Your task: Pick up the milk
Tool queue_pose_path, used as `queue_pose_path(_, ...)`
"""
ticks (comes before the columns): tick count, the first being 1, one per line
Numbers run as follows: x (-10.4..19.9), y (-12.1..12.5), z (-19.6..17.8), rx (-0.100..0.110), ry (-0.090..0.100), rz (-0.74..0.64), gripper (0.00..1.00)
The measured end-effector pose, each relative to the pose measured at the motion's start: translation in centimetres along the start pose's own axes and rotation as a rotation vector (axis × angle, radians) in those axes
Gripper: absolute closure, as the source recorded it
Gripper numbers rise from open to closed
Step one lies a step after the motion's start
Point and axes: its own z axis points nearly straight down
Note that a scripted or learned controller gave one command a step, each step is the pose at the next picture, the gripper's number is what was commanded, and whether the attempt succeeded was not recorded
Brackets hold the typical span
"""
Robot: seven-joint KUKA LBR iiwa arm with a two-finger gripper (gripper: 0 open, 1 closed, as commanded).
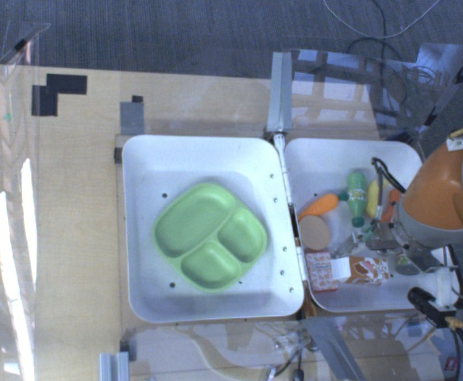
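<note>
The milk carton (347,270), white with a red end and an orange-brown end, lies on its side along the near wall of the right bin (326,159). My gripper (379,241) hangs just above the carton's right half, under the arm's orange band (445,190). The wrist hides where the gripper meets the carton.
Beside the gripper in the right bin are a carrot (320,205), a round brown disc (314,231), a green bottle (356,192) and a yellow item (372,200). The left bin (148,165) holds a green divided plate (210,236). Cables and arm hardware (437,300) crowd the lower right.
</note>
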Motion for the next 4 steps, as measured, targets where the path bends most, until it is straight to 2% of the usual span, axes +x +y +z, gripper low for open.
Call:
queue_pose_path(1, 0.1, 0.3, -0.9, -0.002, 0.002, -0.003, 1.00)
queue_pose_path(2, 0.1, 0.3, -0.9, -0.002, 0.002, -0.003, 0.00)
queue_pose_path(3, -1.3, -0.2, 0.0, 0.003, 0.004, -0.101, 0.00)
queue_pose_path(4, -1.2, 0.0, 0.0, -0.001, -0.001, -0.386, 0.00)
